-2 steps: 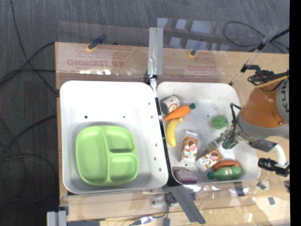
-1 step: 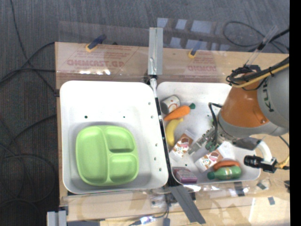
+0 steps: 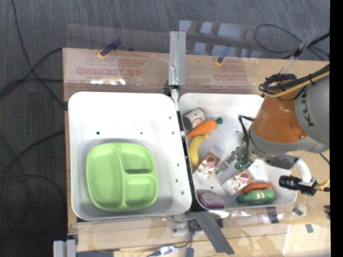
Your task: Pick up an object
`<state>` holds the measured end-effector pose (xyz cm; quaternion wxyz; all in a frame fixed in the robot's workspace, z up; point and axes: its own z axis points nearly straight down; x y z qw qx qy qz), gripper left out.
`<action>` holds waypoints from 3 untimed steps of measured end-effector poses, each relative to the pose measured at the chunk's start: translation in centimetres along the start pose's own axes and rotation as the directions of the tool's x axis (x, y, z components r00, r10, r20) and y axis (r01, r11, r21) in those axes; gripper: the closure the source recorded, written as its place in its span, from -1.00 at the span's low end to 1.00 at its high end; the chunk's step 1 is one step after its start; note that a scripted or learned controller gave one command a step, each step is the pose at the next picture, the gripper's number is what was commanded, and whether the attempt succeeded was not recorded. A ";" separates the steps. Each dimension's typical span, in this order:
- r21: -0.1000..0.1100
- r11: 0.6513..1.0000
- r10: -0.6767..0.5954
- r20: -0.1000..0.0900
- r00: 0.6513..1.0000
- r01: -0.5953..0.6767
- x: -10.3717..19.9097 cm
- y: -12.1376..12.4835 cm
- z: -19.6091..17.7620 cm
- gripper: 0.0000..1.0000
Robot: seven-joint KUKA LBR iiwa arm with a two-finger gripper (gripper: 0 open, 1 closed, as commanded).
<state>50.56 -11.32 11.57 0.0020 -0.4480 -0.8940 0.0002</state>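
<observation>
Resting in the left white bin [image 3: 80, 111] is a green divided plate [image 3: 122, 175], while the right white bin [image 3: 236, 103] holds a carrot [image 3: 203, 127], a banana [image 3: 196, 146], small cartons [image 3: 208, 165], a purple item [image 3: 212, 199] and a green bottle [image 3: 257, 197]. Farther right, the gripper [image 3: 231, 162] hangs low among the cartons; whether it grasps anything cannot be told.
</observation>
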 end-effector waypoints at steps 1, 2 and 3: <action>0.001 0.977 0.212 0.003 0.977 -0.212 -0.8 2.2 0.9 1.00; 0.000 0.999 0.045 0.003 0.999 -0.045 4.9 3.7 -6.7 1.00; 0.000 0.983 0.182 0.003 0.983 -0.182 9.1 3.9 -10.5 1.00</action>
